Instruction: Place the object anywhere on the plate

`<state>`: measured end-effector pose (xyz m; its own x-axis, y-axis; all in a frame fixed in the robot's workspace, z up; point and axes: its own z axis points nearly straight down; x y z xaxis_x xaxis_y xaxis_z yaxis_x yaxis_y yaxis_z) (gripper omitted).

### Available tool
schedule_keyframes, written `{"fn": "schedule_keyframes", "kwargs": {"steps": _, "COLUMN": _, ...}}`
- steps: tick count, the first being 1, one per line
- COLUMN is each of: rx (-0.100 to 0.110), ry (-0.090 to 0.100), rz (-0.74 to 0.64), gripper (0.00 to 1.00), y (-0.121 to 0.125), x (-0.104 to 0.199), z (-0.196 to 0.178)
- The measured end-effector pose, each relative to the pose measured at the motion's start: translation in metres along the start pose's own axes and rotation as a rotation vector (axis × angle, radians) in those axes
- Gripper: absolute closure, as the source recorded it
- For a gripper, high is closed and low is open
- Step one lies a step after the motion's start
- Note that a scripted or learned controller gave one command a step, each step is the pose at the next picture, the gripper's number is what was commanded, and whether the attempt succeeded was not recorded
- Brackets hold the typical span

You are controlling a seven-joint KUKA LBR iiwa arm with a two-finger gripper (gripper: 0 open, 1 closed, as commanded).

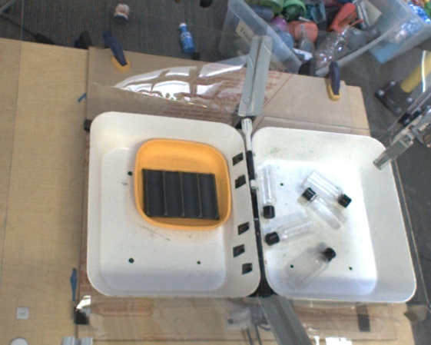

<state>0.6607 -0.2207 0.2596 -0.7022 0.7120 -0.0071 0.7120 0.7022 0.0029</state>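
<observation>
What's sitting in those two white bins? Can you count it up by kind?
Orange plate: 1
Black ridged block on that plate: 1
Clear vials with black caps: 5
Total: 7

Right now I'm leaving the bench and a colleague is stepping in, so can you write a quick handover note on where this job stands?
Tool: at the far right corner of the right bin, above its rim, carrying nothing that I can see.
Clear vials with black caps: several, loose in the right bin.
Orange plate: in the left bin, bearing a dark ribbed insert, with no vial on it.
Done: nothing placed.
Left: pick one vial and set it on the plate.
</observation>
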Motion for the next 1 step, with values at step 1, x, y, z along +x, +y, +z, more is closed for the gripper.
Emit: {"fn": "schedule_keyframes", "kwargs": {"steps": 1, "rx": 0.002, "ry": 0.003, "rz": -0.004, "gripper": 0.00, "y": 0.0000, "x": 0.0003, "z": 0.0055}}
